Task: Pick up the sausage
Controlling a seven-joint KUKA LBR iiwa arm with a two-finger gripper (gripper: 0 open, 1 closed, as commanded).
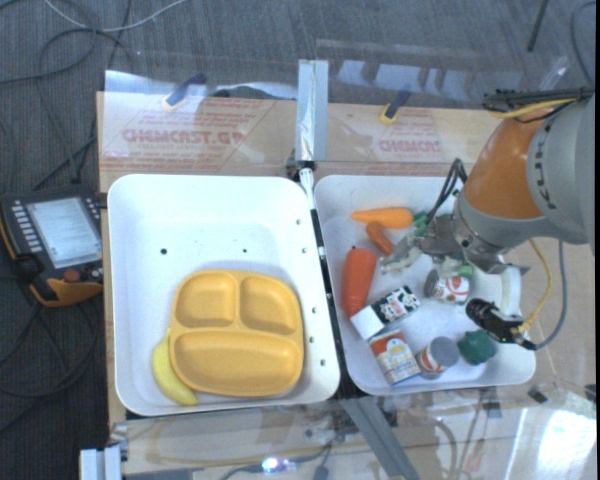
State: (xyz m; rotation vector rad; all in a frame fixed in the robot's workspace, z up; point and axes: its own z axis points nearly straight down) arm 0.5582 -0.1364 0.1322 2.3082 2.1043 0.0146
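Note:
The sausage (380, 237), a short brownish-orange piece, lies in the right bin (520, 373) just below an orange carrot (382, 216). My gripper (408, 248) hangs low over the bin, immediately right of the sausage and close to it. I cannot tell whether it touches the sausage. The grey arm with its orange band (515, 168) reaches in from the right and hides part of the bin's right side.
A long red-orange piece (358, 278) lies along the right bin's left wall. Below the gripper sit a small carton (395, 304), a red-and-white ball (450, 288), a box (393, 358), a tin (439, 356) and a green piece (475, 346). The left bin (180, 208) holds a yellow tray (238, 330) and a banana (168, 373).

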